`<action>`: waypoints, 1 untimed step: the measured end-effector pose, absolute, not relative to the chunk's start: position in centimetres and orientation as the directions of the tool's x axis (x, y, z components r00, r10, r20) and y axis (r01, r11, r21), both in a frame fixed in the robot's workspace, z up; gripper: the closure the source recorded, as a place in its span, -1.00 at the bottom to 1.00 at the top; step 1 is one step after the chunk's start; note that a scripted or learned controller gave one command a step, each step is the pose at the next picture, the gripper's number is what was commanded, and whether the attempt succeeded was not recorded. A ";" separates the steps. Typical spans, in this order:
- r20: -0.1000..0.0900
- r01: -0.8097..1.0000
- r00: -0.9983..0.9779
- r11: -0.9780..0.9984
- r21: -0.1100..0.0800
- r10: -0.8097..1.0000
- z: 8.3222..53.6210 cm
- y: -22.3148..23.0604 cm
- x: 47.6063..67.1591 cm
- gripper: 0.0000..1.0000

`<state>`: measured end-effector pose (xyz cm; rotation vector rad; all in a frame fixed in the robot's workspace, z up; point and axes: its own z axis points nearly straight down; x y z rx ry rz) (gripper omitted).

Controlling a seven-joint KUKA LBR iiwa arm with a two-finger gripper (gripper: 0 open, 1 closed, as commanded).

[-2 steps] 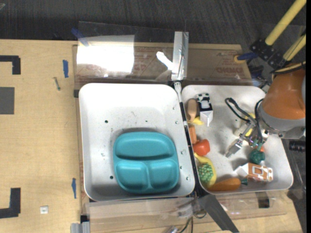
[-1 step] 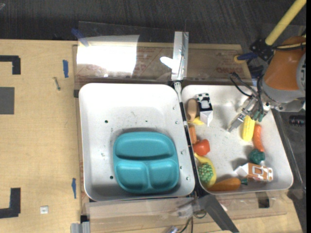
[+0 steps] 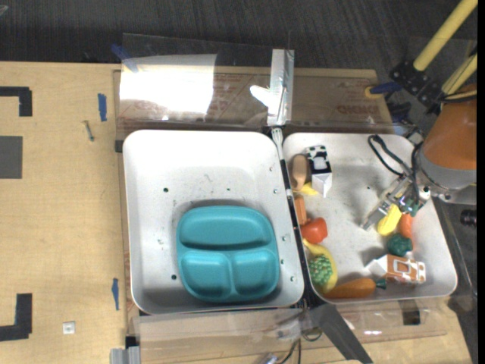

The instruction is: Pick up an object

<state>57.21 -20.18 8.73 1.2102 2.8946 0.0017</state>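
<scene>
Yellow toy (image 3: 389, 220) hides the tool (image 3: 395, 205) tips; grip state unclear.

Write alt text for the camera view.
A grey arm with an orange band reaches from the right into the right bin, its gripper low over a small yellow toy among scattered toy foods. The left bin holds a teal divided tray.

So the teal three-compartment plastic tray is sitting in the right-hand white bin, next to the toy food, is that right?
Not quite. The camera view shows the teal three-compartment plastic tray in the left-hand white bin, alone there. The toy food, such as the orange carrot and red tomato, lies in the right-hand white bin.
</scene>
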 end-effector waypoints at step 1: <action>-0.009 0.711 -0.704 0.704 0.006 0.711 10.0 -20.2 57.4 1.00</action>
